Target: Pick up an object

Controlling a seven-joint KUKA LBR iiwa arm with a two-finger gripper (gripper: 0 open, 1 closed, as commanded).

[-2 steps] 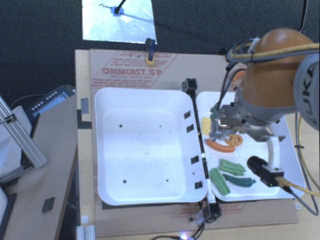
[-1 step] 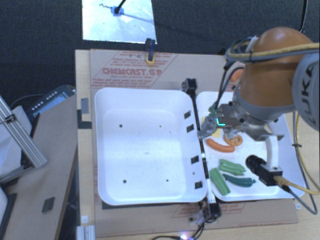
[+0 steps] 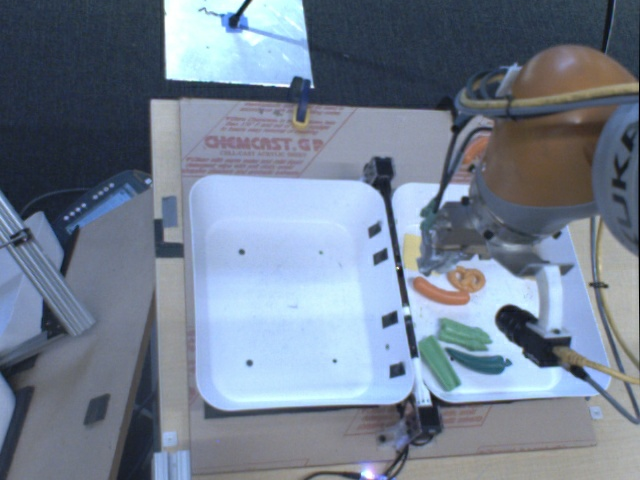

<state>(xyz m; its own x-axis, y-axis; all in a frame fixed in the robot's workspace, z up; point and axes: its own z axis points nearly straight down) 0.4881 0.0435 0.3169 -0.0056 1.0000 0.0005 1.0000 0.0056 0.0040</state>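
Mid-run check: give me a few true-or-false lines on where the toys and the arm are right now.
1. All the toys lie in the left bin. False: the orange sausage, the pretzel and the green pieces lie in the right bin.
2. The gripper is over the right bin. True.
3. The sausage lies beside the pretzel. True.
4. The arm is reaching into the left bin. False: it hangs over the right one.
5. A yellow piece lies near the right bin's left wall. True.
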